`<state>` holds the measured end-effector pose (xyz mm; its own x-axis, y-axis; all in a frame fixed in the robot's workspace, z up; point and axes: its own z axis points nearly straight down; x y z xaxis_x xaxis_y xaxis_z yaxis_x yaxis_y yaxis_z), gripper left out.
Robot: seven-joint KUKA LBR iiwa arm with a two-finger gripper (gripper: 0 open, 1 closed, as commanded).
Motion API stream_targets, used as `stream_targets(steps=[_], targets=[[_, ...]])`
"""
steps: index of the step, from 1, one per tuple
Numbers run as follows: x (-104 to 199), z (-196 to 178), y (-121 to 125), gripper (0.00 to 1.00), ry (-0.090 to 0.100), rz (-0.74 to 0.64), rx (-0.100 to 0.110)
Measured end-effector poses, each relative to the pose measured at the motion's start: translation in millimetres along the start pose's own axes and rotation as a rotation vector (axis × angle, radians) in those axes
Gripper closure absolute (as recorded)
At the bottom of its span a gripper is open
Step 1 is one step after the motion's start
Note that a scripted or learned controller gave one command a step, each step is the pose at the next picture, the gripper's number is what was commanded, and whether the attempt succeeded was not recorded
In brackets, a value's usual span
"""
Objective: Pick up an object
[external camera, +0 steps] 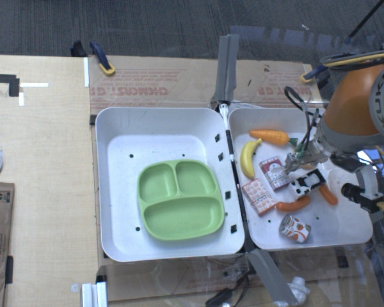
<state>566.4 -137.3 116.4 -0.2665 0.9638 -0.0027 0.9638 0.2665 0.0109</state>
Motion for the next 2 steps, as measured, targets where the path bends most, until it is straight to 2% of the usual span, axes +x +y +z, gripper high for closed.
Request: stream_targets(steps=[1, 2], targets=[[0, 0, 0, 0.00, 0.000, -0.001, 0.000], [-8, 20, 28, 0.00, 0.000, -0.099, 0.006]])
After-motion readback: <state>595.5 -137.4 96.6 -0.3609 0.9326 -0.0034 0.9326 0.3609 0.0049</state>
